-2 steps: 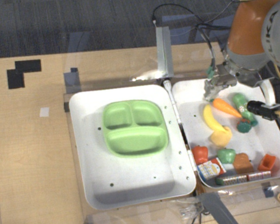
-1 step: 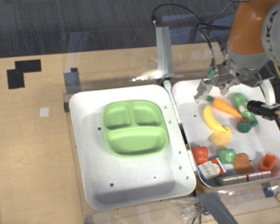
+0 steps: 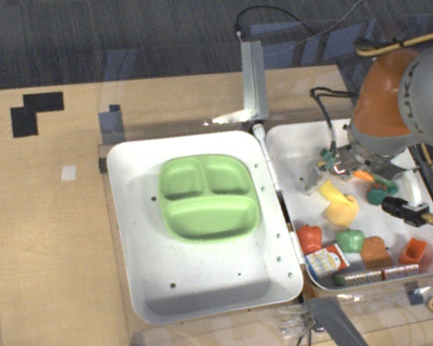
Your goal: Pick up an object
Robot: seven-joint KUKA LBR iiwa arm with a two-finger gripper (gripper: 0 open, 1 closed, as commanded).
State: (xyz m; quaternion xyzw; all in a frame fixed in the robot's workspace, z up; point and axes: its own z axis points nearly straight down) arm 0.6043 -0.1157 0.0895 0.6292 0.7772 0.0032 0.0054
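I see a green tray [image 3: 206, 196] in the middle of the left bin [image 3: 150, 296]. In the right bin [image 3: 293, 150], toys crowd the near edge: a red piece [image 3: 310, 237], a yellow toy [image 3: 340, 206], a green one [image 3: 351, 240]. The gripper [image 3: 340, 161] hangs above the yellow toy; its opening I cannot tell.

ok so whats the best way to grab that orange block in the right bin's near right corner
Judging from this view, take the orange block across its two side faces, coming straight down from above. It sits in the corner of the right bin, with the wall close on its right and near sides, so a sideways approach looks blocked.
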